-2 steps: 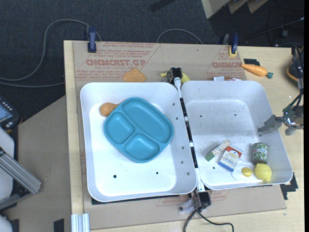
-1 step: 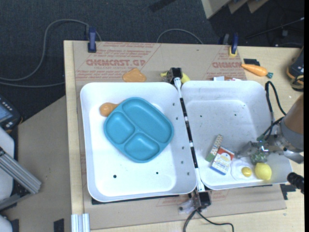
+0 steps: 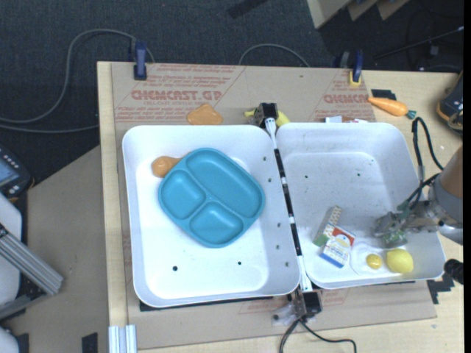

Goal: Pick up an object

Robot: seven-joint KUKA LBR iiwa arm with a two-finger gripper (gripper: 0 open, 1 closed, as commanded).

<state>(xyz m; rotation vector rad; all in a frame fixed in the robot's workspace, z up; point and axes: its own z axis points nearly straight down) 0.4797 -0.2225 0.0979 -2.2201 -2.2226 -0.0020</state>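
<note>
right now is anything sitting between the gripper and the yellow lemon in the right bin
Nothing visible does. The gripper hangs low in the right bin, and the yellow lemon lies just below it in the view, toward the near rim. A small yellow piece sits beside the lemon, and the small carton lies further left, off the path.

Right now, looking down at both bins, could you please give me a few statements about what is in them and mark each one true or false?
1. The blue divided plate lies in the left bin. True.
2. The yellow lemon lies in the left bin. False: it sits in the right bin, near its front right corner.
3. The gripper is over the right bin. True.
4. The small carton rests on the blue plate. False: it lies on the right bin's floor.
5. An orange carrot lies outside the bins. True.
</note>
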